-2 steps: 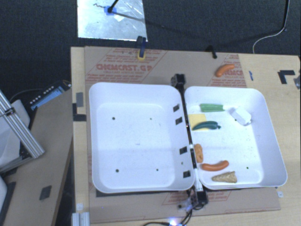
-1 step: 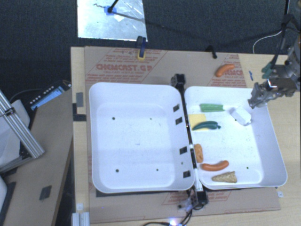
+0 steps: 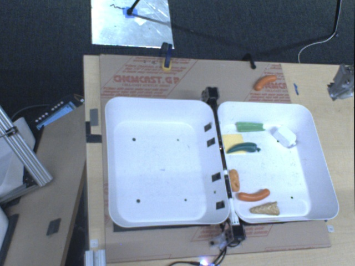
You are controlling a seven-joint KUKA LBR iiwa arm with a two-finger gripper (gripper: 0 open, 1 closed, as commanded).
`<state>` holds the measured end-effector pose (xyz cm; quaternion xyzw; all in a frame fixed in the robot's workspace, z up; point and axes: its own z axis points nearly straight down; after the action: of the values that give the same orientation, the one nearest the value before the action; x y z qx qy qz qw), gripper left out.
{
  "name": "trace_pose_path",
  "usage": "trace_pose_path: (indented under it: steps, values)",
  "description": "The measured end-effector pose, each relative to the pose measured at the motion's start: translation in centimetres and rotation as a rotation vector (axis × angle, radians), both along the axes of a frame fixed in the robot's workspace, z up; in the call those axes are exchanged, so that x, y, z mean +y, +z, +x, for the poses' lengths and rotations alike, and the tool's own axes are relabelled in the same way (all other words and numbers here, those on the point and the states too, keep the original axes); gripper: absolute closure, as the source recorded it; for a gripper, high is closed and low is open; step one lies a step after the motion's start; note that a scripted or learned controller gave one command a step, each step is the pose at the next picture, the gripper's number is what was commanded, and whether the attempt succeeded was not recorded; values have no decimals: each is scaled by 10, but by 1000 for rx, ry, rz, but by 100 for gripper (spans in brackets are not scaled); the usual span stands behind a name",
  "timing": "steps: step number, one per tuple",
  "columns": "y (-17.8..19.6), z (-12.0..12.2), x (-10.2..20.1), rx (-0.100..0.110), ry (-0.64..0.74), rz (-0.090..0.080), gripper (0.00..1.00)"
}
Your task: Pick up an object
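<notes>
Left bin: white, shallow, sat at the left of the bench; only small dark specks on its floor.
Divider: the two bins touched along a dark hinge line with clips.
Right bin: held all the candidates.
Yellow block: close to the left wall, touching the dark green pepper.
Green pod: far side, just beyond the pepper.
White piece: right of the pod, low contrast against the floor.
Small orange piece: against the left wall.
Sausage: near side, just above the tan wedge.
Stray sausage: outside the bins, on the cardboard at the far side.
Gripper: at the far right edge, well apart from the items; opening could not be read.
Risks (judged): the yellow block and pepper touch, so a grasp might catch both or nudge one away; pieces by the wall leave little finger room; the white piece could be mislocated.
Surface: printed cardboard over a tan bench.
Room: dark carpet beyond, a shiny sheet at far left, a white cable at far right.
</notes>
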<state>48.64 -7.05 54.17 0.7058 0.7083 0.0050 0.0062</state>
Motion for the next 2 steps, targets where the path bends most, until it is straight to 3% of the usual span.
trace_pose_path:
  steps: [1,2]
  values:
    - [-116,0,52,24,5,3,100]
    - [0,0,34,0,0,1,100]
